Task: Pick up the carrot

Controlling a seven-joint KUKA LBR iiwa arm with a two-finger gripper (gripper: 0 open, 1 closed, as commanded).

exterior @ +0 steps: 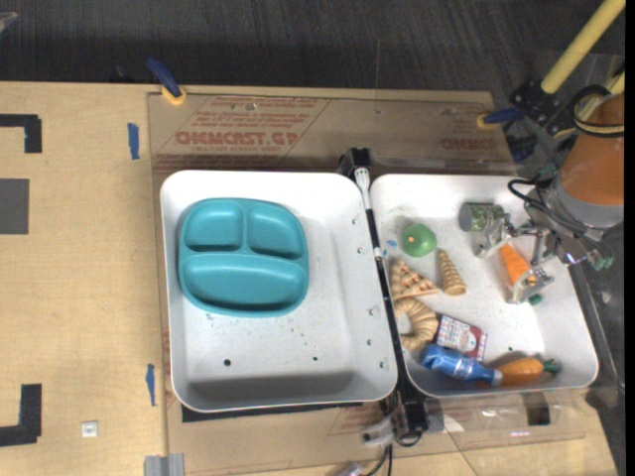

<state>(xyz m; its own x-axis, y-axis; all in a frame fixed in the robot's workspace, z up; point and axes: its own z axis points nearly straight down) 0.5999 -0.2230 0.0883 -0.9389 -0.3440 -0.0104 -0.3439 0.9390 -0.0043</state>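
A teal plate (241, 256) lies in a white bin (327, 350); the carrot (520, 370) is orange.

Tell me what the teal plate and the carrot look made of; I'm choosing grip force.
The teal plate: probably moulded plastic, given its smooth, evenly coloured, softly shiny surface and rounded compartments. The carrot: looks like toy plastic, uniformly orange with a slight sheen and green tip; rubber is possible.

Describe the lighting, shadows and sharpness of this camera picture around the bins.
Camera view: even, soft overhead light with mild glare on the white bins; a faint shadow under the teal plate; the image is slightly soft overall, and the gripper near the carrot blurs into cables.
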